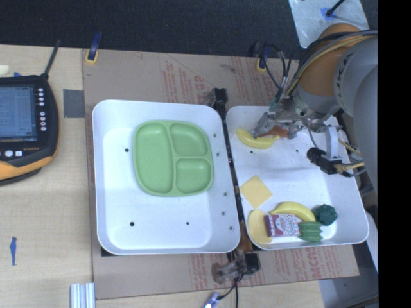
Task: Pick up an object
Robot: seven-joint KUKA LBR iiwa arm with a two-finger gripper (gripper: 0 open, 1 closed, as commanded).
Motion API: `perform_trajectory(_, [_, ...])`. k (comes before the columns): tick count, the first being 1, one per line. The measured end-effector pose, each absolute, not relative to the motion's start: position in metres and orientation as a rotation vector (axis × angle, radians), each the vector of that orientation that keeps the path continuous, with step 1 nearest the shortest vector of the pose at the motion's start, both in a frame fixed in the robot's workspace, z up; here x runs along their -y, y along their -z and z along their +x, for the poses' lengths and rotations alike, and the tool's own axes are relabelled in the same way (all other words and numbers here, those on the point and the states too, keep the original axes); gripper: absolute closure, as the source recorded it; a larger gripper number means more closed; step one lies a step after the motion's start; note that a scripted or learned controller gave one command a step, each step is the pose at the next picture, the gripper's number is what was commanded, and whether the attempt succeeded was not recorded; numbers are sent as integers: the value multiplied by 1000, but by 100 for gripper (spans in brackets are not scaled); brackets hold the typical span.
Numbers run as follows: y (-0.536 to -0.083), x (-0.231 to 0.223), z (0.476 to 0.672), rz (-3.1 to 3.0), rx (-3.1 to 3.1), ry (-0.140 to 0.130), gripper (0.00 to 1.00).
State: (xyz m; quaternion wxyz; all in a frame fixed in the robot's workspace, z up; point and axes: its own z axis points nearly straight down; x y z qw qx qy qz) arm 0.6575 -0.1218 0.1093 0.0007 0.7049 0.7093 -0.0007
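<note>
My gripper point(275, 126) is low over the far left part of the right bin point(302, 165). It sits right at the right end of a yellow banana point(252, 140) that lies near the bin's far wall. A small reddish-orange thing point(281, 132) shows just under the gripper body. Whether the gripper touches the banana is hidden by the wrist. Nearer the front lie a yellow square slice point(255, 191), a second banana point(293, 209), a red packet point(282, 225) on a yellow disc point(255, 226), and a dark green piece point(325, 214).
The left bin point(112, 191) bears a green divided plate point(172, 157). A tablet-like controller point(22, 124) lies at the bench's left. Cables and a black fitting point(324, 159) hang off the wrist over the right bin's middle right.
</note>
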Motion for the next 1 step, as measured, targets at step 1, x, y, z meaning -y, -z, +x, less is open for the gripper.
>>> perform_trajectory(1, [-120,122,658,2211,-2230,2,100])
